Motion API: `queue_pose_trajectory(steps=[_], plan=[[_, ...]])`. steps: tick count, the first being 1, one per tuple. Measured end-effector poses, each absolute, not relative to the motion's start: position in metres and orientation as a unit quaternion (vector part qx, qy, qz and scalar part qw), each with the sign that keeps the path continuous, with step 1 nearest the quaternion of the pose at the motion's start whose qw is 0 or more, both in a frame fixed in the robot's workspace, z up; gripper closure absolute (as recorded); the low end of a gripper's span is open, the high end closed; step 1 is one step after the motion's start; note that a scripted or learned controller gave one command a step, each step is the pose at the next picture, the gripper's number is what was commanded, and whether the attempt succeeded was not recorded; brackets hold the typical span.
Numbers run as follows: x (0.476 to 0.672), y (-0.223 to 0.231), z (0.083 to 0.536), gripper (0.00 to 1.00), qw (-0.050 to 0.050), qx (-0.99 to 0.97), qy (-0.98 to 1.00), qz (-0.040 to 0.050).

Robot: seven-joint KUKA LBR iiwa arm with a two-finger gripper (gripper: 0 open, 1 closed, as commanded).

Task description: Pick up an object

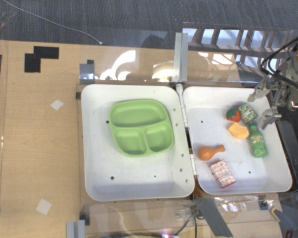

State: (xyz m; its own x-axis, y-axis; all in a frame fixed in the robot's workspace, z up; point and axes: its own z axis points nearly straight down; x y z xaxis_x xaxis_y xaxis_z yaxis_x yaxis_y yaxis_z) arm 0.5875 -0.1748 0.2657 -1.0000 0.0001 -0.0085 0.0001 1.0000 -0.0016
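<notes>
two white bins side by side: left bin (97, 180) with green divided tray (140, 127); right bin (278, 180) with orange gourd-shaped toy (210, 152), red-and-white packet (222, 174), yellow block (238, 130), green bottle (257, 142), and a red-orange item under a green-white packet (248, 113). gripper (266, 105) above right bin's far right corner, fingers spread, grasping nothing.

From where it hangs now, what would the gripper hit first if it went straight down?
Probably the green bottle or the bin floor beside it. The gripper sits over the right bin's far right side, but depth is unclear from this slanted view.
</notes>
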Motion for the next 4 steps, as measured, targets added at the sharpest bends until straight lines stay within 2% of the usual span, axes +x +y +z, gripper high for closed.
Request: queue_pose_trajectory(steps=[1, 2, 3, 4], plan=[[0.647, -0.158, 0.17, 0.0, 0.002, 0.114, 0.993, 0.0005], [0.636, -0.122, 0.089, 0.0, 0.006, -0.017, 1.0, -0.0007], [0.64, -0.121, 0.105, 1.0, 0.014, -0.02, 1.0, -0.0018], [0.651, -0.037, 0.262, 1.0, 0.012, -0.092, 0.996, -0.0005]])
